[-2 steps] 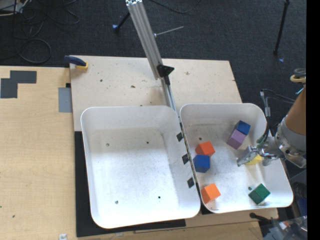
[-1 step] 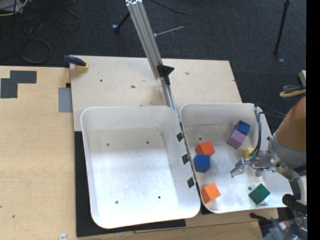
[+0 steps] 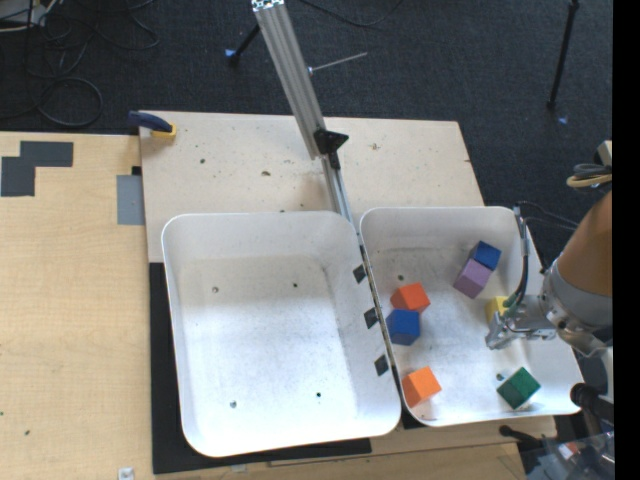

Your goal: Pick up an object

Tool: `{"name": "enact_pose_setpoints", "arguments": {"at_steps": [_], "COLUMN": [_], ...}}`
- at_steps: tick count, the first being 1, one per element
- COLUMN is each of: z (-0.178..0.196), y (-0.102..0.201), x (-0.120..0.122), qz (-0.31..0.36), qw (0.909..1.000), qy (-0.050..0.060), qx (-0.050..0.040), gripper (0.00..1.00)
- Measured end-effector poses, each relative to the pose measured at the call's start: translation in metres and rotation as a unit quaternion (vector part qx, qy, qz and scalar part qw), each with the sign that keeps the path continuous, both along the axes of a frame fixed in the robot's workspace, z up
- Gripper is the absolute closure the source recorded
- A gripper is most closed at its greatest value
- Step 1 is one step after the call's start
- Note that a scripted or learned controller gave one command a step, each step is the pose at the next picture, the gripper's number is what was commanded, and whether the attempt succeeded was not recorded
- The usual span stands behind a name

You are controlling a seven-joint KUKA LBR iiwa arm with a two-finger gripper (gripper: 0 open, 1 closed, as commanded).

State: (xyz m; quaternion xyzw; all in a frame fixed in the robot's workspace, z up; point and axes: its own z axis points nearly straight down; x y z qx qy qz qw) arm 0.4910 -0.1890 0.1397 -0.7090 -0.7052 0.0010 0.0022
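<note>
The gripper (image 3: 505,330), finger state indeterminable, sits low in the right bin (image 3: 440,223) beside a yellow block (image 3: 497,307); no object is lifted yet.

A: How is the light?

B: Bright and even, from above. The white bins (image 3: 265,258) left of the claw (image 3: 503,334) almost wash out, though their speckles still read.

A: Shadows?

B: Soft and short; the blocks left of the claw cast faint ones. The carpet (image 3: 420,58) beyond stays dark.

A: Sharpness?

B: Slightly soft all over, with low resolution. The claw itself looks a little smeared.
</note>
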Motion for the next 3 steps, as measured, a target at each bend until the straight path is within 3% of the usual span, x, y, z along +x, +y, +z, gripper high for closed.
{"name": "enact_pose_setpoints", "arguments": {"at_steps": [3], "z": [0.133], "y": [0.015], "x": [0.009], "qz": [0.003], "qw": [1.0000], "qy": [-0.003], "qx": [-0.0011], "gripper": [1.00]}}
